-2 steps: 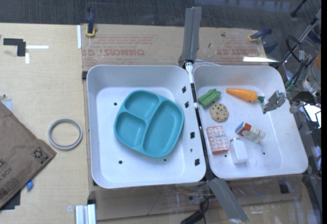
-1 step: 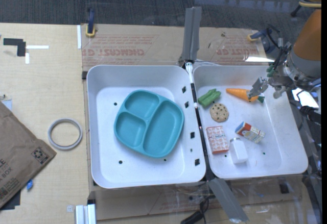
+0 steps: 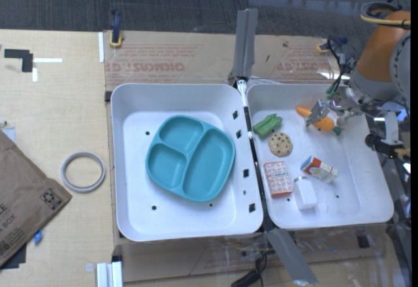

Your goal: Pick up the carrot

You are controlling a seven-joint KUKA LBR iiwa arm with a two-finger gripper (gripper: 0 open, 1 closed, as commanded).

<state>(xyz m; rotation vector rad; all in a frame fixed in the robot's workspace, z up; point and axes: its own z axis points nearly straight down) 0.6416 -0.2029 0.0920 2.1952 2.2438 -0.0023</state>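
Note:
The carrot (image 3: 312,118), orange with a green tip, lies in the right bin (image 3: 366,210) near its far edge. My gripper (image 3: 330,112) hangs right over the carrot's middle, so the orange shows on both sides of it. The arm (image 3: 382,50), with its orange band, reaches in from the upper right. From this angle I cannot make out whether the gripper touches the carrot.
Also in the right bin are a green vegetable (image 3: 267,124), a cookie (image 3: 280,143), a red-and-white box (image 3: 278,179), a small carton (image 3: 319,168) and a white bottle (image 3: 304,193). The left bin (image 3: 130,168) holds a teal divided plate (image 3: 191,157). A tape ring (image 3: 83,170) lies on the bench.

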